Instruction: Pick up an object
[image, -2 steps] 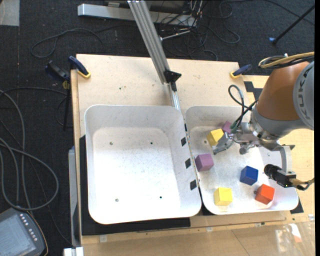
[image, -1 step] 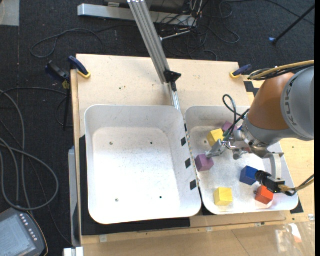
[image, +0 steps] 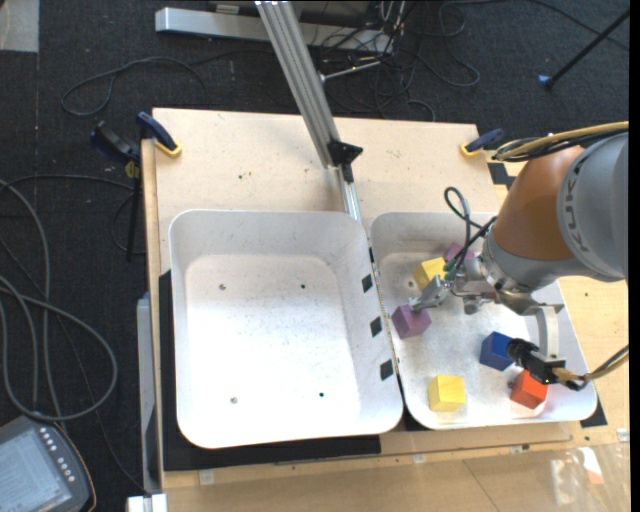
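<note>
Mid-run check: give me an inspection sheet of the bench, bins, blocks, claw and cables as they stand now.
Surface: pale bench bearing left bin and right bin.
Job's things: in the right bin, purple block, yellow block, a second yellow block, blue block, red block.
Clutter: nothing seen.
Claw: claw low over the right bin, just above the purple block; grip unclear.
Cables: black leads on the floor.
Surroundings: clamps at bench corners.
</note>
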